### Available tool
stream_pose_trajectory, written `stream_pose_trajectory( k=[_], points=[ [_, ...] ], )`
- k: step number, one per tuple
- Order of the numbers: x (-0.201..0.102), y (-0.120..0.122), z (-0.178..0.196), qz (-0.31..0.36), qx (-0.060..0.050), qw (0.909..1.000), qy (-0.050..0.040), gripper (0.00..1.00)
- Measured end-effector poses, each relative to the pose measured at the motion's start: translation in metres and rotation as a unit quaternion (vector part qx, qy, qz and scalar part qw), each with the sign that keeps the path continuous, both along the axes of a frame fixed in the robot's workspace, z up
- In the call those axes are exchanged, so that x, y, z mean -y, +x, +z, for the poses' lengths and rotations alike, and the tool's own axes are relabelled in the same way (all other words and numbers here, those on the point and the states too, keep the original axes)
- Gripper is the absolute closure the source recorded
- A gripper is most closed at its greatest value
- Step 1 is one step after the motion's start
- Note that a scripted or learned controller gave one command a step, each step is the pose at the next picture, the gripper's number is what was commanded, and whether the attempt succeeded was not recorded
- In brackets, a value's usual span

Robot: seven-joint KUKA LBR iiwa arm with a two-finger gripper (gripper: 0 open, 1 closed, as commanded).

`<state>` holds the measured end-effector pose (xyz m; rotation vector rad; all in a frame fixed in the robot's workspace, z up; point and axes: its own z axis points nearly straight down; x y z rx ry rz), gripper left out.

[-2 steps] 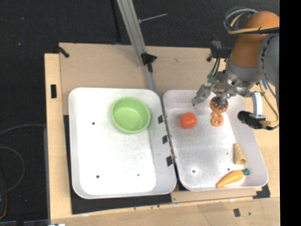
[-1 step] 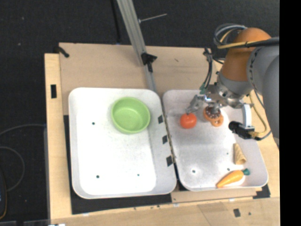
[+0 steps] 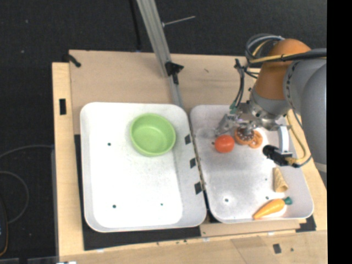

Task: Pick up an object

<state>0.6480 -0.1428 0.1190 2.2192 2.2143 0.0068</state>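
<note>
From the overhead camera: the arm (image 3: pixel 275 76) reaches in from the right and the gripper (image 3: pixel 242 127) hangs low over the far part of the right bin (image 3: pixel 236 175). Is the claw open or closed? I cannot tell from up here, as the wrist hides it, and nothing can be seen in its grasp.

Two candidates sit right at it. A red tomato (image 3: pixel 224 143) lies just to the gripper's left, near the bin's left wall. An orange piece (image 3: pixel 254 140) is tucked against the gripper's near-right side, partly covered, so what it is stays unclear.

The tomato looks like the call. It is most likely a light toy, stiff and smooth-skinned. Being round, it could well roll or squirt out of a pinch set off-centre, so take it across its widest middle, straight down from above.

Further choices lie well apart in the near right corner. An orange carrot (image 3: pixel 269 208) lies along the near rim, long and tapered, best gripped at its thick middle. A tan cone (image 3: pixel 280 179) rests just beyond it.

Over in the left bin (image 3: pixel 110 175), a green bowl (image 3: pixel 153 135) sits at the far side, with only its thin rim offering a hold.
</note>
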Motion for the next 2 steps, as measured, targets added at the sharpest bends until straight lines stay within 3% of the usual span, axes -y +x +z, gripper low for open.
stream_pose_trajectory(
  k=[1, 2],
  points=[
    [0.001, -0.001, 0.007, -0.002, -0.001, 1.0000, 0.0005, 1.00],
    [0.008, 0.003, 0.054, -0.001, -0.001, 1.0000, 0.0001, 1.00]
  ],
)
